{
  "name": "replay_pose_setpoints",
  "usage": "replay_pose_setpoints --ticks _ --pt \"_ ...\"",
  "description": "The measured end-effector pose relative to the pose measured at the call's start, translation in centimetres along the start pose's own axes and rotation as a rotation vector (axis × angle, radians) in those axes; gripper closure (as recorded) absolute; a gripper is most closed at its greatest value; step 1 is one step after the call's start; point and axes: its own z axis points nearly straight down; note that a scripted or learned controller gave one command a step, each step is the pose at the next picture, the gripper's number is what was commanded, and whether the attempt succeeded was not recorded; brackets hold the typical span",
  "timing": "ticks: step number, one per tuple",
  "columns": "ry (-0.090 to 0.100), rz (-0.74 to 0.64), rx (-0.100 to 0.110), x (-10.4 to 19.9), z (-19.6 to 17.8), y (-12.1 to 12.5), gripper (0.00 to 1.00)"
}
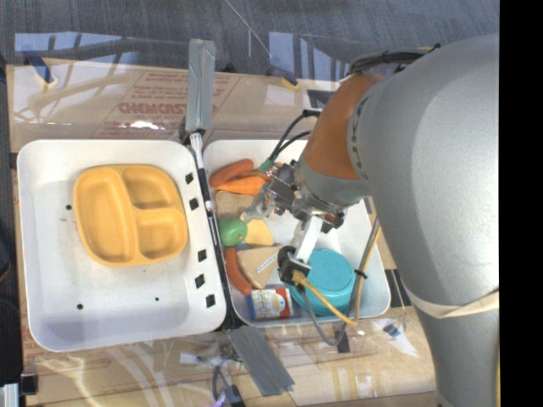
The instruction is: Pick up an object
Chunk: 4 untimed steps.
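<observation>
The gripper (270,195) sits low in the right bin (379,288), near the middle of that bin, at the end of the grey arm (424,151) with its orange band (333,138). Whether anything sits in the claw, or how wide it stands, cannot be told from this view, since the wrist hardware covers it.

Items in the right bin, from the claw outward:
- Two orange carrots (233,176) lie just beside the claw, toward the bin's far left corner, one across the other.
- A pale yellow wedge (258,231) lies directly near-side of the claw, toward the bin's middle.
- A green round fruit (232,231) lies next to the wedge, against the bin's left wall.
- A slim orange-red piece (237,271) lies along the left wall, nearer the front edge.
- A tan flat slice (257,267) lies between that piece and the teal item.
- A teal round container (329,280) rests by the bin's near right corner, partly under cabling.
- A small can with a red label (267,303) lies on its side at the bin's front edge.

The left bin (51,312) carries a yellow divided tray (129,214), set toward its far side and well apart from the claw
</observation>
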Motion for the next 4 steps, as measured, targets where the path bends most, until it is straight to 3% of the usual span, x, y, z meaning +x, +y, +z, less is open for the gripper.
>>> replay_pose_setpoints --ticks 1,2,3,4 --pt "0.006 0.029 -0.014 1.2 9.3 8.2 0.0" --pt "0.007 0.017 -0.01 1.5 8.3 8.1 1.0" --pt "0.007 -0.27 -0.016 3.4 -6.6 5.4 1.0" --pt "0.0 -0.151 -0.003 3.4 -0.2 5.4 1.0"
